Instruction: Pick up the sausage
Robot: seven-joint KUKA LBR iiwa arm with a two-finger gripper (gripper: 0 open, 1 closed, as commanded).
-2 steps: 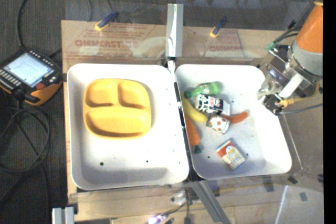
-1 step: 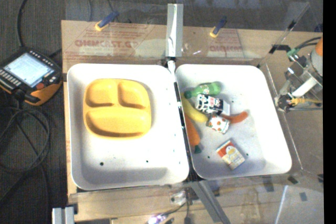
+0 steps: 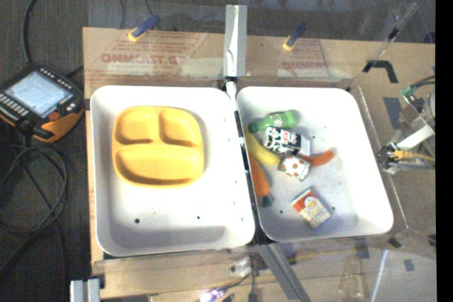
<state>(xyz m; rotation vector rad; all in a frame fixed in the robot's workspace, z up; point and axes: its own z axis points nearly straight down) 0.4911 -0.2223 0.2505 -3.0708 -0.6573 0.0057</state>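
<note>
The sausage (image 3: 320,158) is a short, curved red-orange piece lying flat in the right bin (image 3: 368,216), a little right of the bin's middle. Its left end touches a small white box with red spots (image 3: 294,167). To its upper left lies a black-and-white carton (image 3: 284,141). Its right side and the bin floor beyond it are bare.
The right bin also holds a green toy (image 3: 272,121), a yellow banana (image 3: 260,151), an orange carrot (image 3: 260,181) along the left wall, and an orange-and-white carton (image 3: 311,209) near the front. In the left bin (image 3: 106,223) sits a yellow divided plate (image 3: 160,145). Cables and fittings (image 3: 407,148) stand at the bench's right.
</note>
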